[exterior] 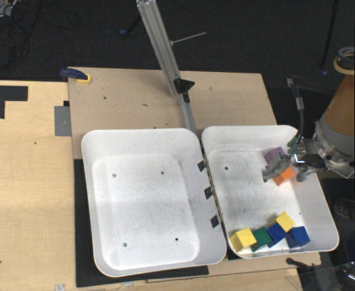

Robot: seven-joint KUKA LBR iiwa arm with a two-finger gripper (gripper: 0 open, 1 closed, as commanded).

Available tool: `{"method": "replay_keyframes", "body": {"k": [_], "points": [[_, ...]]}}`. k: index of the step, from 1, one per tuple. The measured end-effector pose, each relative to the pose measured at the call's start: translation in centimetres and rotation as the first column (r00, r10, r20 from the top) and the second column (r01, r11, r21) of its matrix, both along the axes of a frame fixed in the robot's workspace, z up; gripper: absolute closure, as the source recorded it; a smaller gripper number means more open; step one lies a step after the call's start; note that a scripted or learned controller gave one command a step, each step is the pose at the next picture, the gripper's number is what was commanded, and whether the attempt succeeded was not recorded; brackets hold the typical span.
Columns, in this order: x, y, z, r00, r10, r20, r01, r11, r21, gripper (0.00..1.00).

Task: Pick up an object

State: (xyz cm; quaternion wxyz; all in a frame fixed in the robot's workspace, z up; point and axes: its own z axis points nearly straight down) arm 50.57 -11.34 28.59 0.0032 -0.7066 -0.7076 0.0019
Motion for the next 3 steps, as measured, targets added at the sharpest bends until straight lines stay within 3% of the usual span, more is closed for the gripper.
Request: {"method": "replay_keyframes", "body": {"k": [1,3], "points": [[0.0,-0.2,0.2,1.0,-0.004,0.005,0.004,1.0,-0.001,0.0],[-0.3,-0.5,-10.3,1.0,-0.002,-0.003,0.002,1.0,0.0,0.0]]}}
